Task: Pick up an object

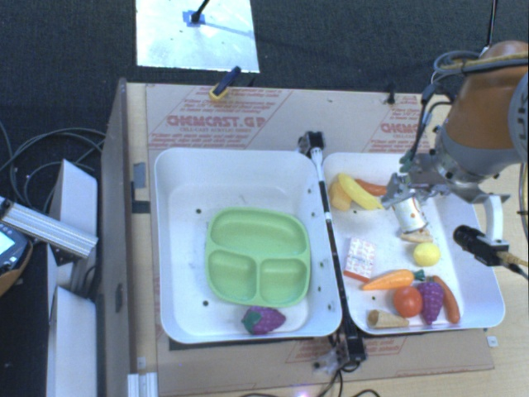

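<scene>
Lemon (426,254) lies in the right bin (483,304), just at five o'clock from the gripper (409,214), apart from its tip. Whether the fingers are open or closed, I cannot tell; a banana (357,191) sits at ten o'clock.

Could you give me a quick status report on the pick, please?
Gripper low over right bin, nothing seen held. Lemon just below it, banana to its left. Green plate sits in left bin.

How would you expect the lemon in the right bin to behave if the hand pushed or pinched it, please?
The lemon looks round and smooth, so a push would probably roll it. It appears to be small toy food, so likely light and stiff. Its curved skin may slip from a pinch that lands off centre.
</scene>
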`<state>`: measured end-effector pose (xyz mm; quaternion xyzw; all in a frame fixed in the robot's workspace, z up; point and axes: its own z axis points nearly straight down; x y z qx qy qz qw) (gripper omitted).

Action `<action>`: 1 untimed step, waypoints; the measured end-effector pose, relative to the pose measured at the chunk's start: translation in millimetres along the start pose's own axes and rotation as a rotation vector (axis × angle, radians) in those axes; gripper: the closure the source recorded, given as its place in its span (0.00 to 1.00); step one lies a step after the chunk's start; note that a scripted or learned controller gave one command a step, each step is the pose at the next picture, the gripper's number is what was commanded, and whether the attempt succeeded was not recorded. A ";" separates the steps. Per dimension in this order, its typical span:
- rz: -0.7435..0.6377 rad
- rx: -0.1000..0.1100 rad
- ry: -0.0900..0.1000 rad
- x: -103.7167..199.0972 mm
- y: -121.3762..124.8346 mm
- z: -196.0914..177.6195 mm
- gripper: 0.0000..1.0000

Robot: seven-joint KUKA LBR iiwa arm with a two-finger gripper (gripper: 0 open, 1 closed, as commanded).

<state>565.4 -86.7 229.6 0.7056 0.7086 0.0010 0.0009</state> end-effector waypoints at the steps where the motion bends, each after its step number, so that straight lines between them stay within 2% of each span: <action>1: 0.000 0.001 0.001 60.0 -1.9 -12.9 1.00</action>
